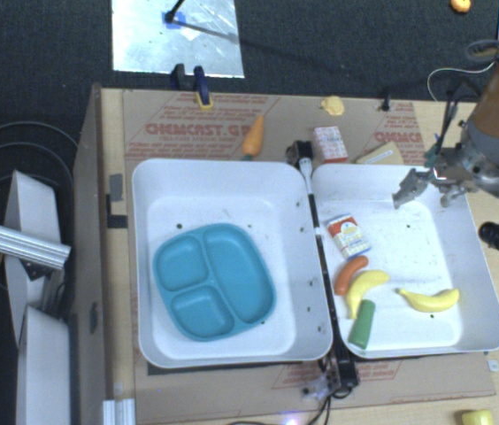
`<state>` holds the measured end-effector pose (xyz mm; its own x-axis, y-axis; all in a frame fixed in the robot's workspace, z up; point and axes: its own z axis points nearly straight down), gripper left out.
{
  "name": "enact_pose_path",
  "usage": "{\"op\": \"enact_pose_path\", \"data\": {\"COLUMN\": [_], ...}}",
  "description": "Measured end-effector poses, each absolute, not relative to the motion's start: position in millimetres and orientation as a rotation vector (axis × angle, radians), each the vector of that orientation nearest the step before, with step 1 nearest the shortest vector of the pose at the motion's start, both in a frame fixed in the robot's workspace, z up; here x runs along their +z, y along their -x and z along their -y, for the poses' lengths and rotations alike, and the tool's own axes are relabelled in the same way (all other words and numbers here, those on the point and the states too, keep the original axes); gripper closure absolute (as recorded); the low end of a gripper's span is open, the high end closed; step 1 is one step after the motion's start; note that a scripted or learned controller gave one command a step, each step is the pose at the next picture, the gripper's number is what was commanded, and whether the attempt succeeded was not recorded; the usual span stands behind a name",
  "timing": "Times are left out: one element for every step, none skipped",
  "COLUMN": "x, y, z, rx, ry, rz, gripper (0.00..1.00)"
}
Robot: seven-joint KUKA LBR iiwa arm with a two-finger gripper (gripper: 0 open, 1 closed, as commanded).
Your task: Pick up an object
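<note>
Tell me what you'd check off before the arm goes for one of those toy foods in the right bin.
1. Something to pick: ok. Carton, orange sausage, two bananas and green piece lie in the right bin.
2. Gripper above that bin: ok, over its upper right part.
3. Gripper free of load: ok, nothing between its fingers.
4. Target standing clear: not ok for sausage, banana and green piece, clustered; ok for the right-hand banana.
5. Gripper height above the bin floor: cannot tell.

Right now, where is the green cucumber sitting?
The green cucumber lies in the right bin, near its front edge by the divider, just below a yellow banana and left of a second banana.
</note>
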<state>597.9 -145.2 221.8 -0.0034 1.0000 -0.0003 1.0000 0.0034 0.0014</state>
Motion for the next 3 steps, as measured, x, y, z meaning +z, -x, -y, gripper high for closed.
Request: {"op": "enact_pose_path", "data": {"x": [82, 86, 96], "y": [-540.0, -638.5, -634.8], "z": [98, 108, 108], "rx": [-0.007, 0.01, 0.006], "ry": [-2.227, -2.207, -2.213], "rz": [-2.231, -2.222, -2.225], "gripper": [0.0, 0.0, 1.0]}}
